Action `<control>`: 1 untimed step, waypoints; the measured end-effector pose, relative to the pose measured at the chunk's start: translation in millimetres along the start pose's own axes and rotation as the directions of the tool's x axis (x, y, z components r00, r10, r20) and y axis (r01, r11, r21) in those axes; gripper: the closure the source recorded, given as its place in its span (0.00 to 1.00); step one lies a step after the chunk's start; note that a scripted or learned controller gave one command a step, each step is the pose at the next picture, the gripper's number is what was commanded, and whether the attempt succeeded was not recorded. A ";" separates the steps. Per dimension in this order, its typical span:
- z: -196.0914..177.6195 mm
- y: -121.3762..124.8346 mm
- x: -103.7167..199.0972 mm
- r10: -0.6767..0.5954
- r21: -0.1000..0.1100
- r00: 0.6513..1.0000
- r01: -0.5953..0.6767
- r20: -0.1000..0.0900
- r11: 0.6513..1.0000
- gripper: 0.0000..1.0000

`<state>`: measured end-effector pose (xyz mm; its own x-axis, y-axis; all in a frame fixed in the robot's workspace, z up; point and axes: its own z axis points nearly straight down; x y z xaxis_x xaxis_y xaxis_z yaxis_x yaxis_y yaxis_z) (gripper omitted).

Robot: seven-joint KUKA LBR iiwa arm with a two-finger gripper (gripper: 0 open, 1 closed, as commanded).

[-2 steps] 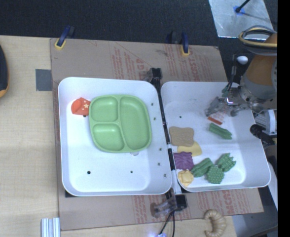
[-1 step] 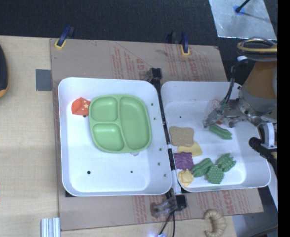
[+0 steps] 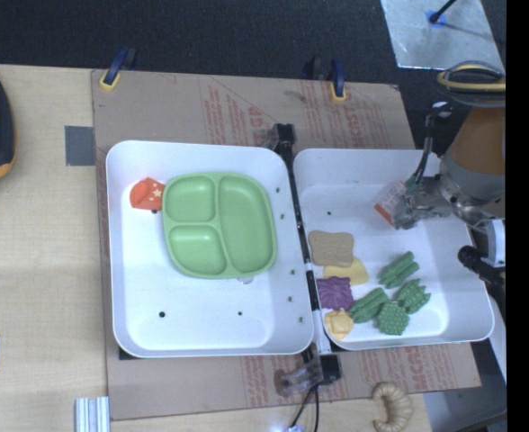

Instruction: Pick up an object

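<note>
I read the gripper (image 3: 407,207) low over the right bin (image 3: 453,331), in its upper half, with a small orange-red thing (image 3: 384,211) at its tips on the side facing the divider between the bins. That piece looks like a thin, flat scrap, reddish with a paler edge, and it touches the fingertip area. I cannot tell from here whether it sits between the fingers or just beside them, and how far the fingers are parted is lost in the metal clutter.

Taking the gripper as my landmark: below it and toward the divider lies a tan bread-slice shape (image 3: 331,245), matte and flat, with a yellow wedge (image 3: 347,272) touching its lower edge. Further below are a purple crinkled piece (image 3: 335,292) and a small yellow lump (image 3: 338,322). Directly below the gripper is a cluster of knobbly green vegetables (image 3: 393,295), plastic in look.

Well apart from the gripper, across the divider, the left bin (image 3: 138,322) holds a smooth green three-compartment plate (image 3: 219,224), with a red rounded toy (image 3: 146,194) touching its far edge.
</note>
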<state>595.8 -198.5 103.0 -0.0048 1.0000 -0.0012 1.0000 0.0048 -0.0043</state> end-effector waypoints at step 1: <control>0.3 0.0 0.2 -0.001 0.000 1.000 0.001 0.000 1.000 0.00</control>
<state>595.8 -198.4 102.6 -0.0054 1.0000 -0.0013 1.0000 0.0054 -0.0047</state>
